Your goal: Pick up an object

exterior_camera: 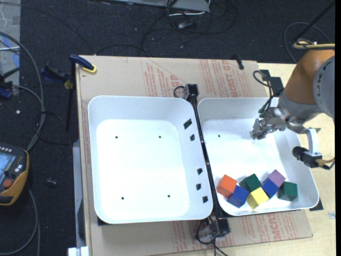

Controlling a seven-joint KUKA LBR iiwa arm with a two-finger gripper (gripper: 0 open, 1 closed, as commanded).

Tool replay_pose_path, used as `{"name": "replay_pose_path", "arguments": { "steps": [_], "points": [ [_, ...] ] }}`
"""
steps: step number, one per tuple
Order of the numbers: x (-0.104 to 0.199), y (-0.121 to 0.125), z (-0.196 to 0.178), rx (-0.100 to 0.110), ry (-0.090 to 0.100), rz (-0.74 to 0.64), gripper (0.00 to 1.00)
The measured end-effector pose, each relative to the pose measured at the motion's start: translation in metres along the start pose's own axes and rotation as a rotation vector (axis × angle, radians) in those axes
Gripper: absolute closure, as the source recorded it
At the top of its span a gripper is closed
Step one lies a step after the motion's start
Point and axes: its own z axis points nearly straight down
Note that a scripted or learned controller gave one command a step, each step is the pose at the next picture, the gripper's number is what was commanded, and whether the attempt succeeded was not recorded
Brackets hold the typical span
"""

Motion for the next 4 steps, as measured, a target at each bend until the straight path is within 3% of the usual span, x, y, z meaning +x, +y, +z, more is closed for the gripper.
{"name": "replay_pose_path", "arguments": {
  "steps": [3,4],
  "points": [
    [0.005,-0.003,-0.144,-0.002,-0.001,0.0,1.0],
    [0.061,-0.008,-0.151,0.0,0.001,-0.003,1.0]
  ]
}}
